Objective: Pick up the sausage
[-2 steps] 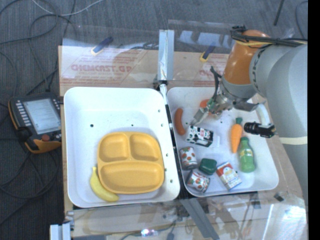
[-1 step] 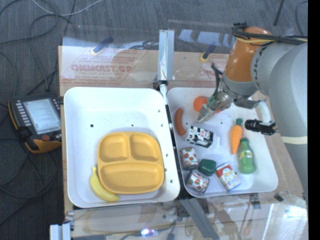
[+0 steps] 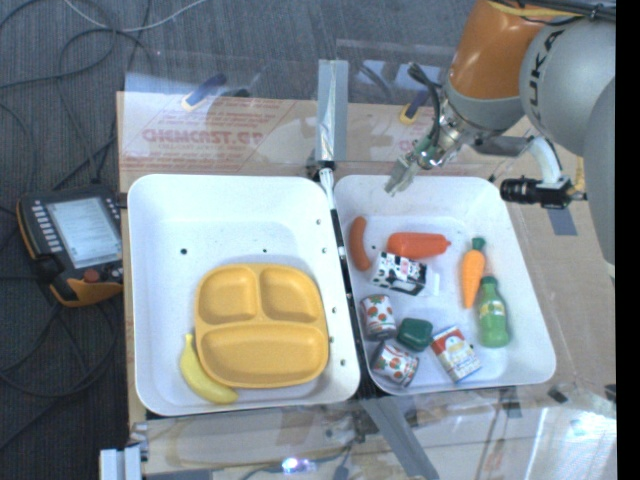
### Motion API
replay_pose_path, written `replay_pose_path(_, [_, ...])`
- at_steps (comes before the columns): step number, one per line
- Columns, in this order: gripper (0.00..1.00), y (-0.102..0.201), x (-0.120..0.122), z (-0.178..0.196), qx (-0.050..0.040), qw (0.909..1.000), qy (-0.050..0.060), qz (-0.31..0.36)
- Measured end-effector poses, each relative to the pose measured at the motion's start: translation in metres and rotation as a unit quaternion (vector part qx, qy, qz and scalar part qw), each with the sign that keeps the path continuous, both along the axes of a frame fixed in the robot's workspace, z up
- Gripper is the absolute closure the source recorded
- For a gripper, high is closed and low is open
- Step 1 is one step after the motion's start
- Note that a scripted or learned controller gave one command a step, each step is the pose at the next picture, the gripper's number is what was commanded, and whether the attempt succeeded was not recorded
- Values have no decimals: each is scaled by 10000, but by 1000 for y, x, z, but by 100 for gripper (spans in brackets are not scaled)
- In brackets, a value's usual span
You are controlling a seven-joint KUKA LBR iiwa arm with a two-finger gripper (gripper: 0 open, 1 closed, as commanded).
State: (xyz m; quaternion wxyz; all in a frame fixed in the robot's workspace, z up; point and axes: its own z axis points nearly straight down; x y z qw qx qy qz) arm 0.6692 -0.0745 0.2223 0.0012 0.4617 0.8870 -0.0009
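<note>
Risks nudging sausage (image 3: 357, 243) against the right bin wall (image 3: 338, 268) or snagging the neighbouring milk carton (image 3: 401, 273); pincer (image 3: 403, 175) slightly open, holding nothing.

Sausage (image 3: 357, 243) — reddish-brown, lying lengthwise; seemingly against right bin's left wall.

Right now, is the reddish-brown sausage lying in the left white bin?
No, the reddish-brown sausage lies in the right white bin, against its left wall.
</note>
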Motion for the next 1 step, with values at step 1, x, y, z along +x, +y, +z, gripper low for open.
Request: replay_pose_path(1, [100,-27,-107,51,5,9998,12,190])
